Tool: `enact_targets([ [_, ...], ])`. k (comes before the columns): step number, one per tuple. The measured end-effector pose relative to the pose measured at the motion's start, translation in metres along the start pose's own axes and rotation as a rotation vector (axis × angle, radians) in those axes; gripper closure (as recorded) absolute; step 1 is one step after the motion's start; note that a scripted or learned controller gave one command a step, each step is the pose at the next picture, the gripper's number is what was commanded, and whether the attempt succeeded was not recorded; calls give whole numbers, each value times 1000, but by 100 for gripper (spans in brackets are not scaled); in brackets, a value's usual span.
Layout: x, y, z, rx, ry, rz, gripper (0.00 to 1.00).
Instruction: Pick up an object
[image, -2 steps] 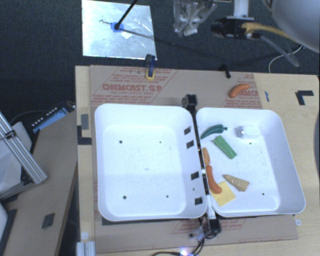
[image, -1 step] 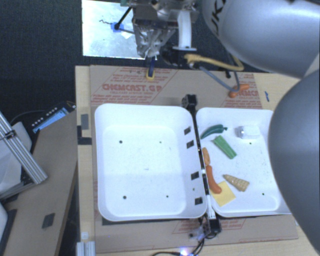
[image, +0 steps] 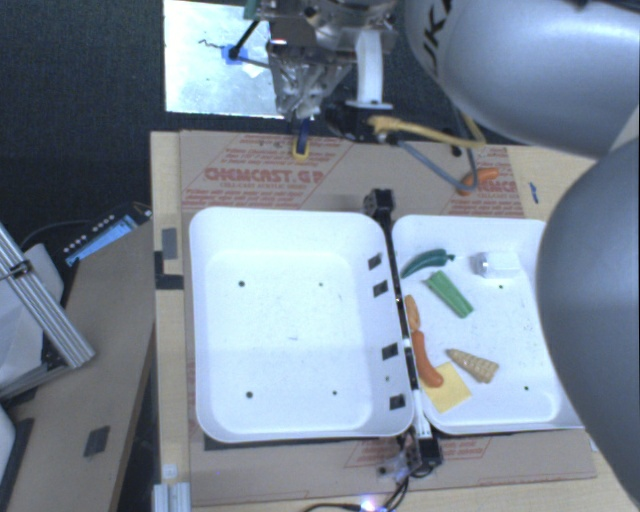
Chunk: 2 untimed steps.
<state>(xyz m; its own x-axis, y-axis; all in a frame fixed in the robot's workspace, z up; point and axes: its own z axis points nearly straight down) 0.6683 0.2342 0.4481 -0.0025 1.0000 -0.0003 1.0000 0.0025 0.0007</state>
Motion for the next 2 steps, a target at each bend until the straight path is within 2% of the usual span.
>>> enact_targets([
  [1, -63, 1, -5, -1, -1, 6, 100],
  [2, -168, 0, -13, -2, -4, 12, 100],
])
